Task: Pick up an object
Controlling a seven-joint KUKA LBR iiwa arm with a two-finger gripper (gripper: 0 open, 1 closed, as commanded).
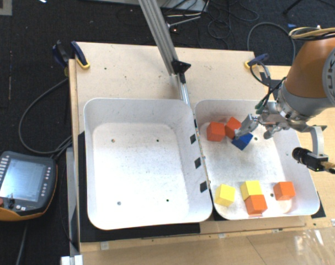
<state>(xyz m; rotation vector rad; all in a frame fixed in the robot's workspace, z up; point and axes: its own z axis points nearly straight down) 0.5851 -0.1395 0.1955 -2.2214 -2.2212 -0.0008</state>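
Observation:
In the right bin point(266, 159), a blue block point(243, 142) lies near the back, beside an orange cube point(215, 131) and a smaller orange cube point(232, 126). My gripper point(246, 129) reaches in from the right and hangs just over the blue block's upper edge, close to the small orange cube. Its tip overlaps the blue block from this angle, so I cannot say whether they touch. Along the bin's front sit a yellow cube point(226, 194), a second yellow cube point(251, 188), an orange cube point(256, 203) and another orange cube point(283, 190).
The left bin point(101, 115) adjoins the right bin along a shared wall. A slanted metal pole point(159, 29) crosses the bench's back. A teach pendant point(21, 182) lies on the floor at left. Clamps point(79, 54) sit at the bench's back corners.

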